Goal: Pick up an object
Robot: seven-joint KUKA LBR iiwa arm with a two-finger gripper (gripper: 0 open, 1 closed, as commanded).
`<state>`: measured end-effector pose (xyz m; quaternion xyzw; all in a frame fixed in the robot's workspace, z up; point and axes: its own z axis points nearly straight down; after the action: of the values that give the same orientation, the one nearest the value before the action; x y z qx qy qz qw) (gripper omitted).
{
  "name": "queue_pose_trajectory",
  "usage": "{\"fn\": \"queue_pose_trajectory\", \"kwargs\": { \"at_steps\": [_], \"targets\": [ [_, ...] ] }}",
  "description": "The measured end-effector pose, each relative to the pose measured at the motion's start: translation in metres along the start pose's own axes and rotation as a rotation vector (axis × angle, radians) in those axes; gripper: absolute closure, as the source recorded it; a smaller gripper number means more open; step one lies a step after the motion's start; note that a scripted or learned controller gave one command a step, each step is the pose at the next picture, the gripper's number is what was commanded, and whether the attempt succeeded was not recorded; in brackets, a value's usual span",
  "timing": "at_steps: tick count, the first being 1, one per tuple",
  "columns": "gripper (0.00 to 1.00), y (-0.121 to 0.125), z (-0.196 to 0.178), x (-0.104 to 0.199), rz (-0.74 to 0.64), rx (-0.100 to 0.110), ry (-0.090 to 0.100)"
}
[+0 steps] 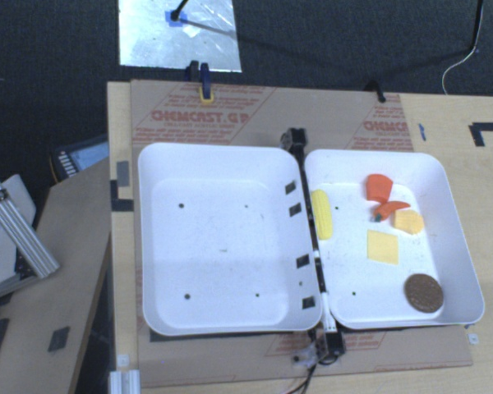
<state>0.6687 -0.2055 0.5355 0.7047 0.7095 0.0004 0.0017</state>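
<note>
Even, diffuse overhead light — bright on both white bins (222, 158), shadows faint. Foil sheet (179, 23) shows glare. Carpet (49, 56) reads dark. Image soft and grainy — small print on the tabletop (255, 109) blurred.

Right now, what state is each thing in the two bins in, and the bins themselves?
Left bin: upright, nothing in it.
Right bin: upright, holds five things.
Corn: lying flat along the right bin's left wall.
Orange piece: lying near the far wall.
Small yellow block: lying just beside the orange piece.
Yellow square: lying flat, apart from the others.
Brown disc: lying flat in the near right corner.
</note>
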Motion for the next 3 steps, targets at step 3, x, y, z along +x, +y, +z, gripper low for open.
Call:
{"fn": "queue_pose_trajectory", "kwargs": {
  "at_steps": [3],
  "targets": [
    [1.0,0.0,0.0,0.0,0.0,0.0,0.0]
  ]
}}
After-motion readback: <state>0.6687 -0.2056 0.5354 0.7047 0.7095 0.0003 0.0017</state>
